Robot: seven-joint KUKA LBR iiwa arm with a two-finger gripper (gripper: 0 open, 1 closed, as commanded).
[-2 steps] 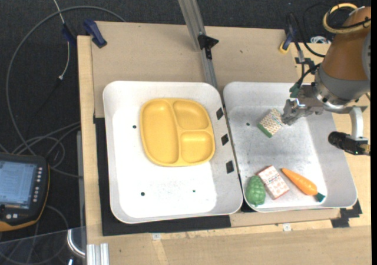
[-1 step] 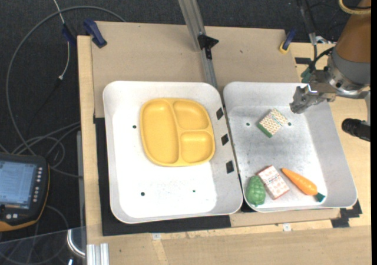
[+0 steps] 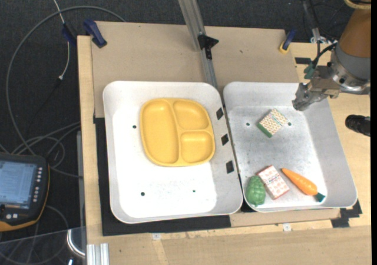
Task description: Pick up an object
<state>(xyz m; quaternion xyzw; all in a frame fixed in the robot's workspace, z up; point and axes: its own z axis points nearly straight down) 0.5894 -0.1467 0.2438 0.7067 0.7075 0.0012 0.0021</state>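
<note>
Arm: grey with an orange band, reaching in from the right above the right bin's [image 3: 330, 140] far right corner.
Gripper: the gripper [image 3: 301, 101] hangs over the bin's upper right part; from this slant I cannot tell how it is set, and nothing shows in it.
Box: a small patterned box [image 3: 273, 122] lies tilted in the upper middle of the right bin, near the gripper and down-left of it, apart from it.
Near edge: a green lump [image 3: 255, 191], a red-and-white carton [image 3: 274, 182] and an orange carrot [image 3: 301, 182] lie in a row along the bin's front; lump and carton touch, the carrot is just beside the carton.
Left bin: the left bin [image 3: 123, 158] holds a yellow tray [image 3: 176, 131] with three compartments, set toward its upper middle.
Between bins: black clips sit along the seam, and a metal post [image 3: 191, 10] rises from the bench behind it.
Bench: pale wood [image 3: 147, 52], blue clamps at the far corners.
Room: dark carpet, loose cables at left, and a handheld screen [image 3: 20, 190] at the lower left.
</note>
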